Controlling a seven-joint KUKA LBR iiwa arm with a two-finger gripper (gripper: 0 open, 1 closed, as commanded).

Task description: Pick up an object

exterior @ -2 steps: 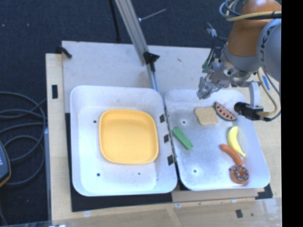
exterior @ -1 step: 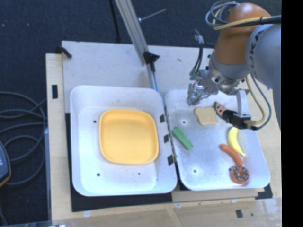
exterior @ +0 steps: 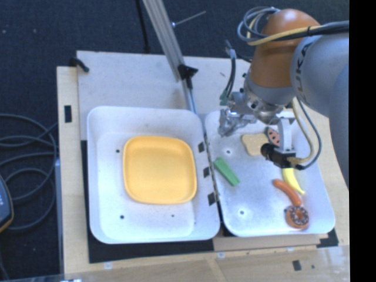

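Arm [exterior: 311, 51]: grey with orange band, reaches in from the right, wrist over the top-left corner of the right bin; white lettering on its side, too partial to read.
Left bin [exterior: 106, 128]: holds a yellow plate [exterior: 159, 169], roughly centred.
Right bin [exterior: 258, 216]: holds the small items.
Gripper [exterior: 228, 126]: pointing down at the bin's upper-left — can't tell how far the fingers are apart, nothing seen between them.
Green block [exterior: 226, 172]: near the left wall, below the gripper, apart from it.
Banana [exterior: 292, 180]: right side.
Sausage [exterior: 287, 191]: orange, touching the banana.
Donut [exterior: 297, 217]: brown, lower right corner.
Tan slice [exterior: 252, 144]: under the wrist — partly hidden.
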